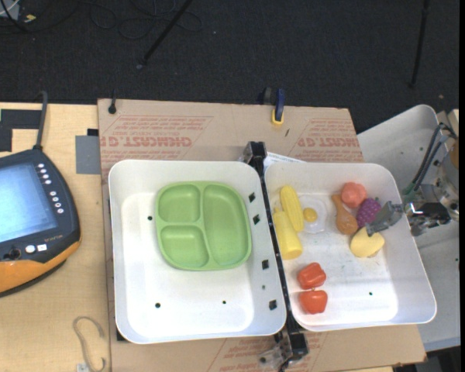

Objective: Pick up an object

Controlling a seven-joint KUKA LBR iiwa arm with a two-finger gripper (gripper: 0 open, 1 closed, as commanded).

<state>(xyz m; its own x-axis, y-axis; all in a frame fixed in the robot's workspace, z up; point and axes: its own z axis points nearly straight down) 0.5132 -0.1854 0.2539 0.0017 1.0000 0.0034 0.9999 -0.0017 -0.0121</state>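
**The tool sits at the right rim, with the fruit cluster just to its left**

The nearest things to pick are in the right bin (407,285), in its upper right part. There a purple grape bunch (368,210) lies between a red-orange round fruit (353,193) above it and a pale yellow lemon-like piece (366,244) below it, with an orange-brown piece (345,220) touching on the left side. These four are packed together, touching each other.

The tool (389,217) is at the right edge of this cluster, just beside the grapes and just above the yellow piece. It comes in from the right side of the frame, so the cluster lies to its left and a little below. I cannot tell if its fingers are open or closed, and I see nothing clearly between them.

More to the left in the same bin, two yellow corn cobs (289,223) lie side by side, their long axis going from top to bottom of the frame, slightly tilted. A small yellow piece (310,215) lies just right of them. In the lower middle, two red peppers (312,287) lie one above the other, well apart from the tool.

The left bin (132,285) holds one green divided plate (202,225) with three compartments.

In my judgement the grapes or the yellow piece are the easiest reach, but the crowding may make a clean grasp difficult.
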